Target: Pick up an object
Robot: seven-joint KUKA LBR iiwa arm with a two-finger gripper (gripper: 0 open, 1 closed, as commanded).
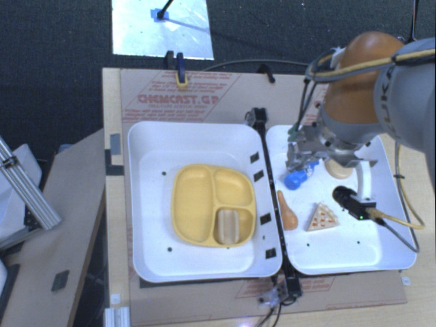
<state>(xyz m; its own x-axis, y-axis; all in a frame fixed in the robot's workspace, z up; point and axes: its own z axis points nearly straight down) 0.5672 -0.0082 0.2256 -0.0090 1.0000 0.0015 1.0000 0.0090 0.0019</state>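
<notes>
Cardboard (204, 97) printed in red lies on the worktop (88, 182) under both white bins. At its near edge a black strip (269, 196) starts and runs away between the left bin (146, 182) and the right bin (354, 251).

In the left bin, a yellow divided plate (194, 203) lies flat near the middle. A pale brown bun (227, 225) rests in its near right compartment.

In the right bin, nearest the viewer, a waffle-patterned wedge (321, 218) lies flat. An orange, pear-shaped piece (288, 214) lies just to its left, close to the bin's left wall and apart from the wedge. Farther back lies a small blue piece (296, 179), near the same wall. The gripper (298, 161) hangs directly over the blue piece, its tip at or just above the piece's far end. Whether they touch cannot be told, nor whether the gripper is released or clenched. A beige round thing (337, 169) sits just to the right of the gripper, partly under the wrist.

The arm (402, 94) comes in from the right, high over the right bin's far half. It bends down steeply at the orange band (361, 67), so the wrist points almost straight into the bin.

Beyond the bins, a yellow-and-black clamp (178, 70) grips the cardboard's far edge. Behind it a shiny square sheet (162, 19) lies on dark carpet.
</notes>
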